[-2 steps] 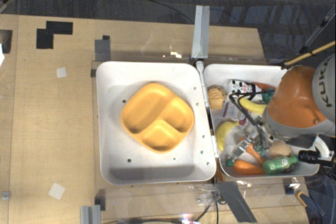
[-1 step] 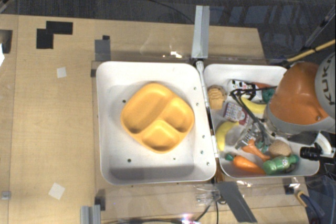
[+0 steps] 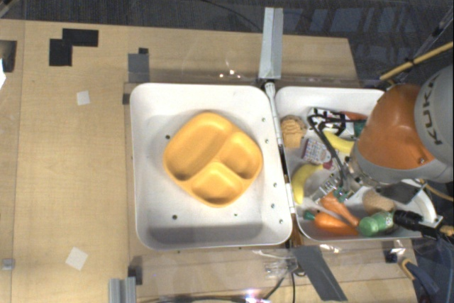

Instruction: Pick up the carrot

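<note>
The carrot (image 3: 335,208) is a slim orange piece lying at a slant near the front of the right bin (image 3: 369,93). A thicker orange piece (image 3: 333,224) lies just in front of it. My gripper (image 3: 336,186) reaches down from the orange-banded wrist (image 3: 394,131) into this bin. Its tip is directly above the carrot's upper end, very close to it or touching it. The wrist hides much of the bin's right side.
The left bin (image 3: 142,174) holds a yellow divided plate (image 3: 213,157). Crowded around the carrot in the right bin are a banana (image 3: 301,182), a green vegetable (image 3: 376,223), a beige item (image 3: 377,203), a brown round item (image 3: 291,128) and a black-and-white object (image 3: 328,118).
</note>
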Robot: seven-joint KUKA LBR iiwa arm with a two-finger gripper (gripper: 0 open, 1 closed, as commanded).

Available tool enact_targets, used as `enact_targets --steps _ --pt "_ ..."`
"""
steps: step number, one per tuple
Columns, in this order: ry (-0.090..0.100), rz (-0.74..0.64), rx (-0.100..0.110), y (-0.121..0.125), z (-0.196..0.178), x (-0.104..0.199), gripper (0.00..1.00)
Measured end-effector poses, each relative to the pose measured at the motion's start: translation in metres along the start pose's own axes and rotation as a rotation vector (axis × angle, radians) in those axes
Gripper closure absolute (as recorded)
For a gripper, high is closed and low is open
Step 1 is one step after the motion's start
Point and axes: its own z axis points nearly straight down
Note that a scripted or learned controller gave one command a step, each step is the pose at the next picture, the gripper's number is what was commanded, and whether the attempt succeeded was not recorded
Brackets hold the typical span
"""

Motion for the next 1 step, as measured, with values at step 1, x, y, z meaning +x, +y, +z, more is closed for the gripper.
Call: enact_targets --steps 1 --pt "-0.001 0.283 -0.004 0.0049 0.0153 -0.0111 1.0"
